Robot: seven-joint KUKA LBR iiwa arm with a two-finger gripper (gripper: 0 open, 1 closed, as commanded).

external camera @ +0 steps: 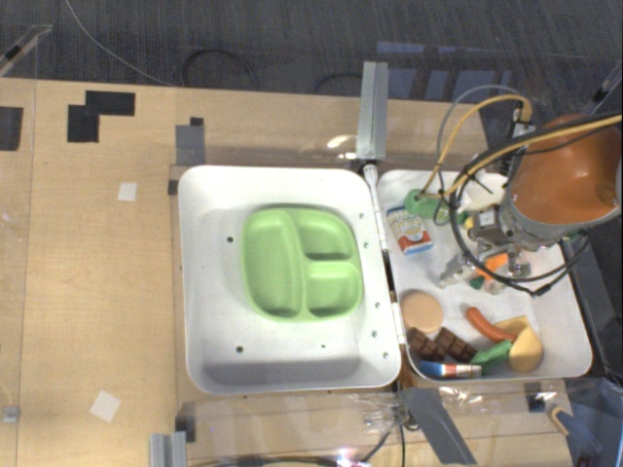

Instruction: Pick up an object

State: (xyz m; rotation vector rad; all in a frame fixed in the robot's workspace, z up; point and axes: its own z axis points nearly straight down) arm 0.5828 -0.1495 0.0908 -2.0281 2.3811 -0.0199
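since pincer (487, 261) hangs low over right bin (580, 343), grip state can't tell, cables hide it. nearest target: orange piece (495, 260) at bin centre, 12 o'clock of sausage (484, 324). likely light, stiff plastic, slippery; pinch across narrow sides.

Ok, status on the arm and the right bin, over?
Gripper low in right bin, amid the toys; grasp unconfirmed. Sausage, chocolate bar, round cookie loose near the front wall. Green divided plate alone in left bin.
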